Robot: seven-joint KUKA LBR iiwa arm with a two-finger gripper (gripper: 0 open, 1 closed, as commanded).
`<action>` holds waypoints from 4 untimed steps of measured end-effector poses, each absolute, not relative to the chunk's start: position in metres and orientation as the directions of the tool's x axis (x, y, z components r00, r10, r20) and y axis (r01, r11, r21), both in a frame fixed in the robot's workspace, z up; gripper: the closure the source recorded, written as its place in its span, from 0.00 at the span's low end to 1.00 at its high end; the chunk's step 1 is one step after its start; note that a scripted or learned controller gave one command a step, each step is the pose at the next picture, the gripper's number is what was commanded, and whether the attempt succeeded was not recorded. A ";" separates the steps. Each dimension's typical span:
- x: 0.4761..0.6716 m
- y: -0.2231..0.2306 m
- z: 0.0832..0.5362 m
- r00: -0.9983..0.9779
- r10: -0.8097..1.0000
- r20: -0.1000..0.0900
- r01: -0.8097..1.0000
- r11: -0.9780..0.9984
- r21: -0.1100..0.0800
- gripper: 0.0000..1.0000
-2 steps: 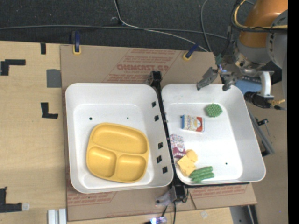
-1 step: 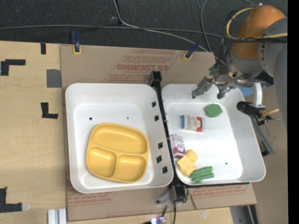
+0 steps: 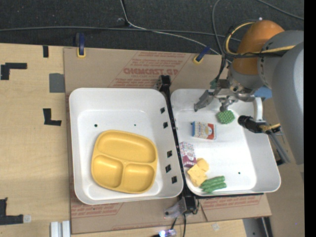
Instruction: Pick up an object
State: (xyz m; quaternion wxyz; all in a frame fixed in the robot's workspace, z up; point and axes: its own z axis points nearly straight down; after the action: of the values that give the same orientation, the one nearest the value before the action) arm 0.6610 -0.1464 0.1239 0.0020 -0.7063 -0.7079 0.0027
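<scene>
My gripper hangs over the far part of the right bin, its two fingers spread open with nothing between them. A small bumpy green ball lies just below the right finger. Nearer the bin's middle a white and red carton lies flat, in front of the left finger. By the bin's left wall sits a purple and white packet. At the near edge are a yellow cheese wedge and a green pea pod.
The left bin holds a yellow divided plate. A black divider runs between the bins. The grey arm and its orange band stand over the right bin's far right corner. Cables cross the dark back wall.
</scene>
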 end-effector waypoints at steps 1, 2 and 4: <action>0.663 -0.146 0.138 -0.004 1.000 -0.001 1.000 0.004 -0.001 1.00; 0.654 -0.142 0.192 -0.002 1.000 -0.001 1.000 0.002 0.004 1.00; 0.651 -0.095 0.211 -0.005 1.000 0.001 1.000 0.005 -0.002 1.00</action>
State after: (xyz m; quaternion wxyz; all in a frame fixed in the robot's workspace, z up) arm 0.6508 -0.0954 0.2106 0.0008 -0.7054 -0.7088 0.0003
